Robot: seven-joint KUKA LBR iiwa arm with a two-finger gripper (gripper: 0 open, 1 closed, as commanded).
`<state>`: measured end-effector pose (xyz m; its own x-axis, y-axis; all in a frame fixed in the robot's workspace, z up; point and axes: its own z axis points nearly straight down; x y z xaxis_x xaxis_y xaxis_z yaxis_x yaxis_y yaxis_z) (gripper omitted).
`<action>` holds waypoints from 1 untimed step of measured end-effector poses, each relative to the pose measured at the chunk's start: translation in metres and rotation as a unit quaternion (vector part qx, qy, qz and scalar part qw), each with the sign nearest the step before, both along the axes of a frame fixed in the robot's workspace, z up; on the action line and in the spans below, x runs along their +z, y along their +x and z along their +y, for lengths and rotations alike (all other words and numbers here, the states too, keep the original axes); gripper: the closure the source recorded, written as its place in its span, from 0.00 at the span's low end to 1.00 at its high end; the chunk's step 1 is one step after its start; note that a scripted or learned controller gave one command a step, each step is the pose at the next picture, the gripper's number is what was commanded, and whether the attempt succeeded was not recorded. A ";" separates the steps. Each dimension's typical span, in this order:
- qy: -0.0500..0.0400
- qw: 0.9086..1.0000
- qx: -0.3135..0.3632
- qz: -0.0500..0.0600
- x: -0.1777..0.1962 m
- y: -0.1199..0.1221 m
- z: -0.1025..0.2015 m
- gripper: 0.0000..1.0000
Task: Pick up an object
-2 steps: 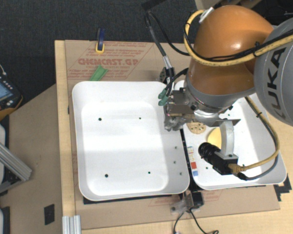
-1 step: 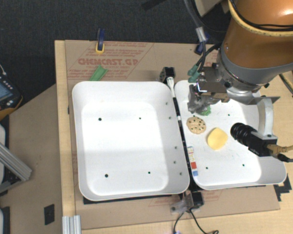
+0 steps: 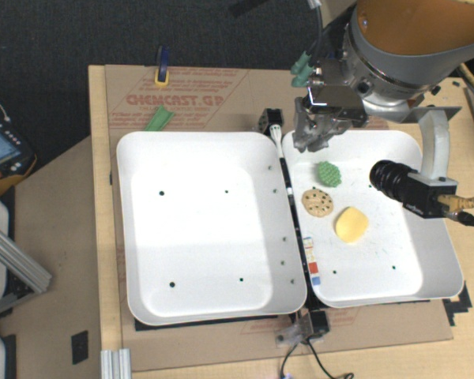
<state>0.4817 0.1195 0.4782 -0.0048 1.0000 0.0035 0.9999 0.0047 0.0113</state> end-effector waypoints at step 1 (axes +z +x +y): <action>0.000 1.000 0.001 0.003 0.017 -0.003 0.058 1.00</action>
